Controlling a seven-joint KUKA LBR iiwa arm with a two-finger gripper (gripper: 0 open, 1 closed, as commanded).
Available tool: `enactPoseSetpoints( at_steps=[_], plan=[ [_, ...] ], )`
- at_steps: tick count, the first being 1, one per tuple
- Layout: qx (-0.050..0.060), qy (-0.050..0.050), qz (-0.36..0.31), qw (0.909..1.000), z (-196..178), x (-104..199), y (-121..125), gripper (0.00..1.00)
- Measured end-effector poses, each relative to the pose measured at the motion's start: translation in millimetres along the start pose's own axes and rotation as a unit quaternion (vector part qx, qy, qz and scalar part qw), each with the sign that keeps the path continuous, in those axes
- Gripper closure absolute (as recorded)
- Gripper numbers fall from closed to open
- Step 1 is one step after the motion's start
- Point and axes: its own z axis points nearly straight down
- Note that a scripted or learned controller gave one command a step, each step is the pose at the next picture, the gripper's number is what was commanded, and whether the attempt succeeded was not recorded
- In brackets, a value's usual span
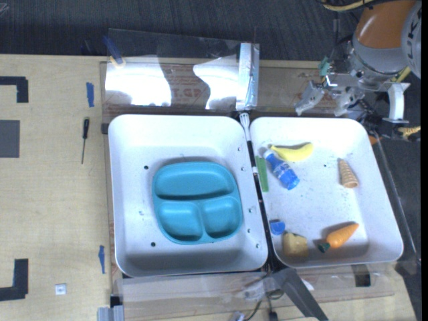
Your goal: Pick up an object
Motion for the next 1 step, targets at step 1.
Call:
enactPoseSetpoints(
  at_steps=[1],
  plan=[
    [0.01, 0.002, -0.116, 0.9932, 79.3, 38.9, -24.9, 0.0]
  ],
)
